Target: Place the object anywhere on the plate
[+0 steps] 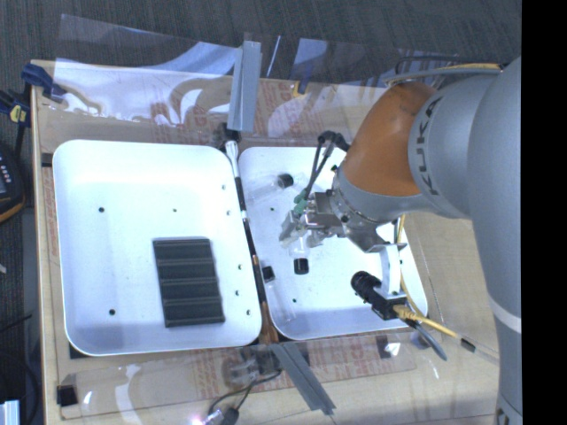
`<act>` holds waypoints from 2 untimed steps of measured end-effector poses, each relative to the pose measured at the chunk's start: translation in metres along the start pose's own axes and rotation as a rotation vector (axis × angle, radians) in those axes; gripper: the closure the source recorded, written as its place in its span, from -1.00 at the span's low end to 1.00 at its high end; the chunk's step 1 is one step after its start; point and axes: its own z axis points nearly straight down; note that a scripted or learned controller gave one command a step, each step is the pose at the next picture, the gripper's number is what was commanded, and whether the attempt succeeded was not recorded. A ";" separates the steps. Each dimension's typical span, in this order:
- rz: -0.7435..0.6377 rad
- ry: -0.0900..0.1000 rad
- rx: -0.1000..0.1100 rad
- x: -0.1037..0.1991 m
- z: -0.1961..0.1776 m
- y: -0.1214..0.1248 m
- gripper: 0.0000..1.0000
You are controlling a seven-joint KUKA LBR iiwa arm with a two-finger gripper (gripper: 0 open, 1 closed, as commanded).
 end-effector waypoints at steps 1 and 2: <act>0.208 0.002 0.006 0.068 0.016 -0.040 1.00; -0.551 0.002 0.003 0.134 0.001 -0.043 1.00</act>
